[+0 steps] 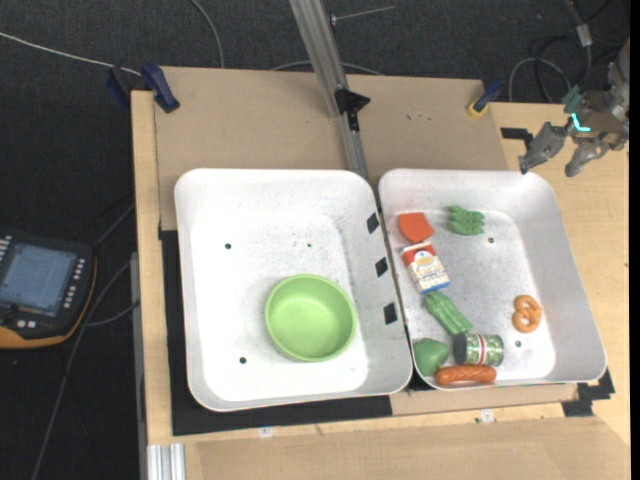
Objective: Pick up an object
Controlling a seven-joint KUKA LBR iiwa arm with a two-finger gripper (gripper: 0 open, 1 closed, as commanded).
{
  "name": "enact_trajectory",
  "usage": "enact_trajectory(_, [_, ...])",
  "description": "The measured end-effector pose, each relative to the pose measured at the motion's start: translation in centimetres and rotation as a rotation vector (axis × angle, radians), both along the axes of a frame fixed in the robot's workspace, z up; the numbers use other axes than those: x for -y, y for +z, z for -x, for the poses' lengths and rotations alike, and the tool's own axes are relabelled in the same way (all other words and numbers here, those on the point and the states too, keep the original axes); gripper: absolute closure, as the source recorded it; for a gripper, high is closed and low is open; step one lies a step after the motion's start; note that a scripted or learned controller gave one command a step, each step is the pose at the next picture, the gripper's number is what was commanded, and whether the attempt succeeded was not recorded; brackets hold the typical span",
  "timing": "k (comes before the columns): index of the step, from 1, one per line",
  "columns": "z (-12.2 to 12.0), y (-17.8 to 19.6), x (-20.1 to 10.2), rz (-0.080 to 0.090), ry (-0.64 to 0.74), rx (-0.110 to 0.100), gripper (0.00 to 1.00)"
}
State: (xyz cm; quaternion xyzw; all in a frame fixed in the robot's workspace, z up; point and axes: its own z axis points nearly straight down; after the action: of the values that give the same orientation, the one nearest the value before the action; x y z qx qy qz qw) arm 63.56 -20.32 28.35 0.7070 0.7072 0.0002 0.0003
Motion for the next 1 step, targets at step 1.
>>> enact_trajectory(1, [0.0, -0.01, 0.0, 0.0, 0.0, 0.0, 0.0])
